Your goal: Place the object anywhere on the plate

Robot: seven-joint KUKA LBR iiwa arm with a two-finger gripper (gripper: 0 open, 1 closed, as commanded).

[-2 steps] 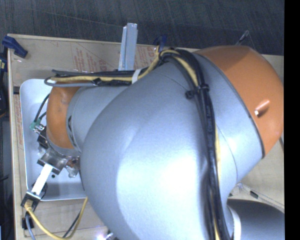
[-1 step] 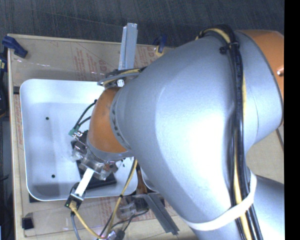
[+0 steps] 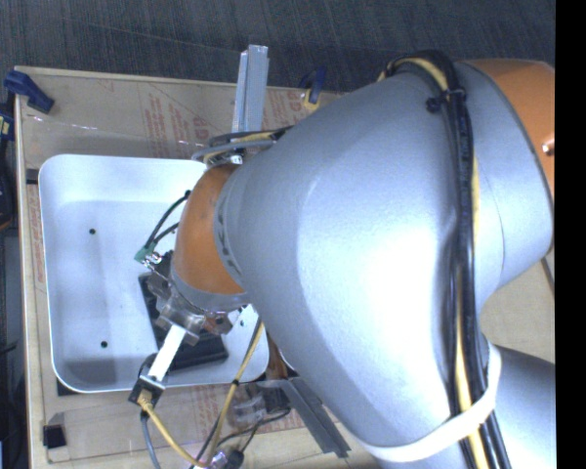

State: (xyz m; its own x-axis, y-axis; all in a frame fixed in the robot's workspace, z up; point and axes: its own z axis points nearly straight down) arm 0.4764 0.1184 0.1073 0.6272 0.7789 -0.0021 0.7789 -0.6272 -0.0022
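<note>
one grey arm point(image 3: 371, 262) over white bin point(image 3: 88, 272)

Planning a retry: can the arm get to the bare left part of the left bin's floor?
Probably yes: the arm hangs over that bin, with nothing between its wrist and the bare floor.

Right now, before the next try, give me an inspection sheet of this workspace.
Surface: white bin on a wooden bench; two small dark dots on the bin floor.
Job's things: nothing seen; the arm covers much of the view.
Clutter: blue clamp at the bench corner, upper left in the view.
Grippers: the gripper sits low over the bin's right part; open or shut cannot be told.
Cables: yellow and black cables run along the arm.
Surroundings: dark carpet beyond the bench.
</note>
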